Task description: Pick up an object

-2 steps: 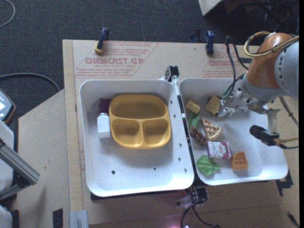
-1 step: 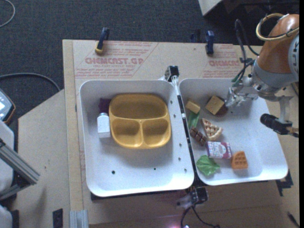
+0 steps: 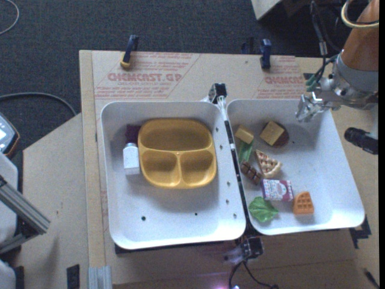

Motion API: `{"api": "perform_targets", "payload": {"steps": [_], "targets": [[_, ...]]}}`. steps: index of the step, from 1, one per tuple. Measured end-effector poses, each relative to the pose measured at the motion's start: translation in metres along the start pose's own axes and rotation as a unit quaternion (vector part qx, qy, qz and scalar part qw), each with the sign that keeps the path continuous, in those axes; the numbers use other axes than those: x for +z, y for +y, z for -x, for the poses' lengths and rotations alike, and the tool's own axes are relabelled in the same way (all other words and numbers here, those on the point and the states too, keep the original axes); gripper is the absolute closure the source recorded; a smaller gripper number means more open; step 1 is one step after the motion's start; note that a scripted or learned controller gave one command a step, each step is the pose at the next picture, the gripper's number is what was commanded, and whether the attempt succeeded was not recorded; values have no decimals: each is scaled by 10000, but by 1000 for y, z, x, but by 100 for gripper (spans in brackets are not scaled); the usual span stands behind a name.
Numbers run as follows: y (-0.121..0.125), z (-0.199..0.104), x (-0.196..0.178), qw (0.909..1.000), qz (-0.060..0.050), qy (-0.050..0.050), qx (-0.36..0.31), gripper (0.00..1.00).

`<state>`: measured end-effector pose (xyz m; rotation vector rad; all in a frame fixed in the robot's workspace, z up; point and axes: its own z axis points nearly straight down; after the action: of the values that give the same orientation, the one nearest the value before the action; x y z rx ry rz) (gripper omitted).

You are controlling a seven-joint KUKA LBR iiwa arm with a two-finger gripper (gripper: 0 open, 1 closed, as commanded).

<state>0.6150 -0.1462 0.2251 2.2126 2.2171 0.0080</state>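
Hovering above the right bin's (image 3: 343, 179) far corner, the gripper (image 3: 308, 110) holds nothing visible; whether it is parted, I cannot tell. It should descend squarely over the nearby brown block (image 3: 272, 133).

A tan counter (image 3: 180, 71) printed with red lettering is carrying two shallow white bins, the left one (image 3: 120, 221) and the right one (image 3: 343, 185) sitting side by side. Blue clamps (image 3: 129, 50) are gripping its far edge. Dark carpeted floor (image 3: 72, 17) is lying beyond, with a thin cable (image 3: 36, 95) trailing at the left.
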Motion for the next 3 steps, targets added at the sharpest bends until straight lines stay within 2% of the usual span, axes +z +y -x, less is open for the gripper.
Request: {"api": "perform_targets", "payload": {"steps": [1,3], "targets": [[1,0,0,10000,-32,8,3,100],[-17,-101,-17,10000,-63,31,-19,100]]}}
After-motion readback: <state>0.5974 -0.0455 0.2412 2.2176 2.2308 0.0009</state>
